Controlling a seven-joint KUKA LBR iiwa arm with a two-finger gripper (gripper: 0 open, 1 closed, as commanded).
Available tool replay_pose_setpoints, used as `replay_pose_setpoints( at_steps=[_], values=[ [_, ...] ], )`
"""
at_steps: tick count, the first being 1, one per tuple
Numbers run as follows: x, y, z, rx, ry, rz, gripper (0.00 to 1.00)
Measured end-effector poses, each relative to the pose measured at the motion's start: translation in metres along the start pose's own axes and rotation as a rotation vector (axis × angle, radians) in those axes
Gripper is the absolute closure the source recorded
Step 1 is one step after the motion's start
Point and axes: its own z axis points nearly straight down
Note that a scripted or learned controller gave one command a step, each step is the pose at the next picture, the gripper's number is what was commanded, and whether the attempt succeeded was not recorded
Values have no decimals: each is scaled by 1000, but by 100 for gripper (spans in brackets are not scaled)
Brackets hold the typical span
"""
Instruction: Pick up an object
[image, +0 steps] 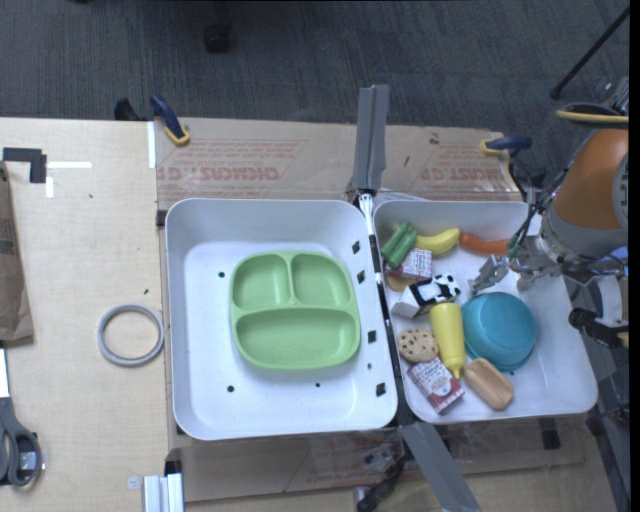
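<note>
– What's lying on the wooden bench (80, 240) left of the left bin (178, 300)?
– A roll of tape (104, 336) lying flat, apart from the bin. A brown paper bag (10, 260) sits at the far left edge, with scissors (12, 442) below it at the corner.
– And further back?
– A sheet of printed cardboard (250, 160) runs under the bins. A blue and yellow clamp (170, 120) grips its left corner and a second clamp (505, 146) its right. Dark carpet (300, 50) lies beyond.

A dark grey carpeted floor (300, 50) lies beyond the pale wooden desk (80, 260), where a brown cardboard sheet (260, 160) is clamped flat.
</note>
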Motion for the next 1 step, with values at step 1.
replay_pose_setpoints(
  at_steps=[1],
  values=[
    [0, 0, 0, 0, 0, 0, 0]
  ],
)
